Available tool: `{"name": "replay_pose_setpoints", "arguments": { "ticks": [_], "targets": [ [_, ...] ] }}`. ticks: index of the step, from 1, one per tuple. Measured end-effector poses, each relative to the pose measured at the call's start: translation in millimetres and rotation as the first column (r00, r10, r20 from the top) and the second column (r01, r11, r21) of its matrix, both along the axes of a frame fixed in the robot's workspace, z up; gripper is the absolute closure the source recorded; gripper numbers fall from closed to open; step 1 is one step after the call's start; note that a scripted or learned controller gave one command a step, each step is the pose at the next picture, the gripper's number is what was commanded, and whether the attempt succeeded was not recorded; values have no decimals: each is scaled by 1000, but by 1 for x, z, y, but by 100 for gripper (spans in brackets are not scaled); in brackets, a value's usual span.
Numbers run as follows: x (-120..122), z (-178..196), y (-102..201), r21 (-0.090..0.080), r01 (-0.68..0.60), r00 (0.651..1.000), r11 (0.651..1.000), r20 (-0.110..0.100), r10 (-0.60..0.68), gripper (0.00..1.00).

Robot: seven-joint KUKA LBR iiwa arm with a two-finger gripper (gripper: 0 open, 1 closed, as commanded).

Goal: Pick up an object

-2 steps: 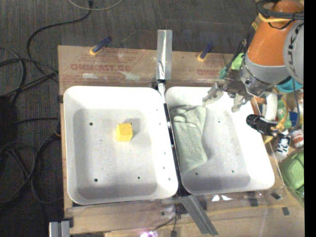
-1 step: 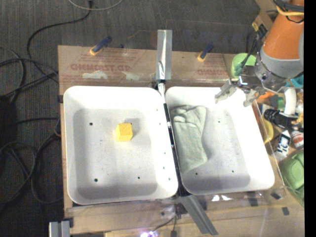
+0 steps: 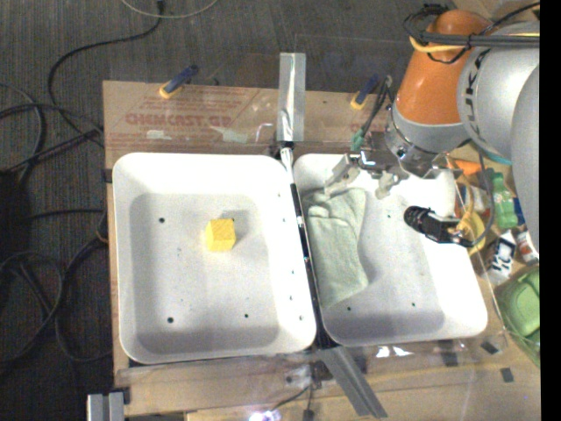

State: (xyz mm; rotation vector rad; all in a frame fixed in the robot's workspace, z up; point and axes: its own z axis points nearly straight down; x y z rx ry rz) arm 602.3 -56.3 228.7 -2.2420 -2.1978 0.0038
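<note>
1. Hand [image 3: 362, 181]: a two-finger unit on the grey arm with an orange band [image 3: 436, 77]. Its fingers [image 3: 338, 177] are spread wide with nothing between them. It is poised over the far end of the right shallow white bin [image 3: 438, 323].

2. Pale green folded cloth [image 3: 340, 244]: lies in the right bin along its left wall. The upper end is directly under the hand, and the rest runs away from the hand toward the view's bottom. Whether the fingertips touch the fabric cannot be told.

3. Small yellow cube [image 3: 220, 234]: well apart from the hand, to its left in the view and lower. It sits near the middle of the left shallow white bin [image 3: 140, 323]. The adjoining walls of both bins stand between hand and cube.

4. Upright metal bar [image 3: 292, 103]: just left of the hand and beyond it, at the joint of the bins.

5. Brown board worktop [image 3: 202, 117]: carries both bins and bears red lettering.

6. Near blue-handled clamp [image 3: 368, 90]: just beyond the hand, close to the arm.

7. Far blue-handled clamp [image 3: 178, 81]: well to the hand's left on the board's far edge.

8. Black cables [image 3: 53, 130]: on the dark floor, far left of the hand.

9. Mixed coloured clutter [image 3: 504, 209]: right of the hand, outside the bin.
</note>
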Motion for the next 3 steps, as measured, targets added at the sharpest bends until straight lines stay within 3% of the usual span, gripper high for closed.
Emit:
{"name": "replay_pose_setpoints", "arguments": {
  "ticks": [1,2,3],
  "targets": [
    [14,-46,-31,-1,-97,995,995,-1,97,0],
    [50,-119,-45,-3,-106,994,994,0,106,0],
    [21,-134,-51,-5,-164,986,987,25,164,0]
  ]
}}
